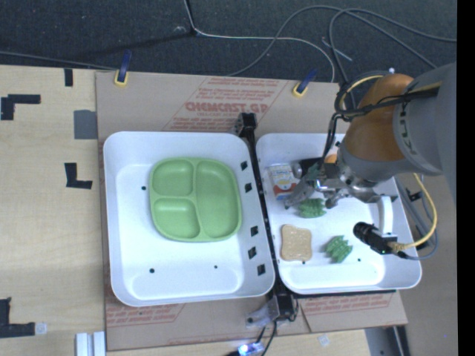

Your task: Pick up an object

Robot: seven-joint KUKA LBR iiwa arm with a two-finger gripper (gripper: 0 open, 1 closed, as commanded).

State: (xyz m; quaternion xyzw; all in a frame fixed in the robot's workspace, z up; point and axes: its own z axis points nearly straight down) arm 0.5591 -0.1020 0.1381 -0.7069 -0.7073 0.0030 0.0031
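My gripper hangs low in the right bin, just below the arm's orange band. A green leafy toy lies right under its tip, touching or nearly so. A small white carton with red print sits just left of the gripper. A tan slice of toast lies at the bin's front left. Another green leafy piece rests to the right of the toast. Nothing visibly sits between the fingers.
The left bin holds a green divided plate. A black divider clip strip runs between the bins. The arm's bulk and cables cover the right bin's right side. Cardboard lies under both bins.
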